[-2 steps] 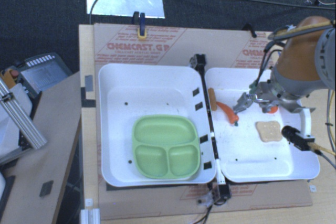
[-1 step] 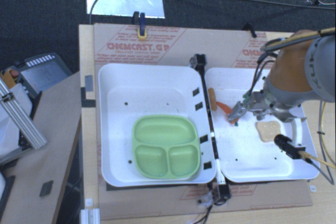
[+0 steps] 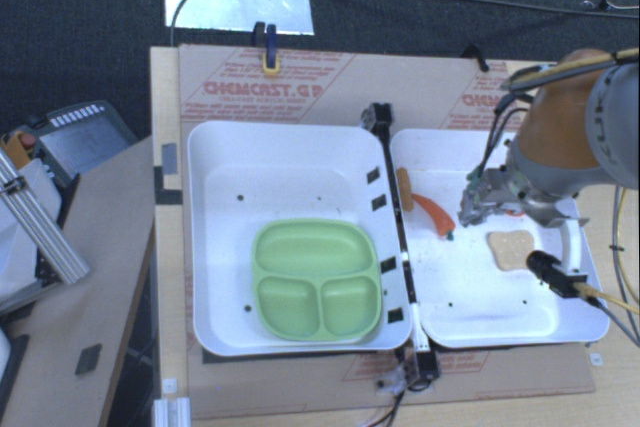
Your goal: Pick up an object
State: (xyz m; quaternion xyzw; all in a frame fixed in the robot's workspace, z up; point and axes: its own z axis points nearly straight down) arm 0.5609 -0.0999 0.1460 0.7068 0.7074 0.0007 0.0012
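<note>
The gripper hangs in the right bin beside an orange carrot; finger state cannot be told. A descent off-centre could nudge the carrot away.

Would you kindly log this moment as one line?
gripper: over right bin, beside orange carrot-like item | beige piece: right bin | green tray: left bin

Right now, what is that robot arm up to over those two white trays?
The grey and orange arm reaches into the right bin, its gripper low beside an orange carrot-like piece. A brown stick and a flat beige piece lie nearby. The left bin holds a green divided plate. Nothing looks lifted yet.
</note>
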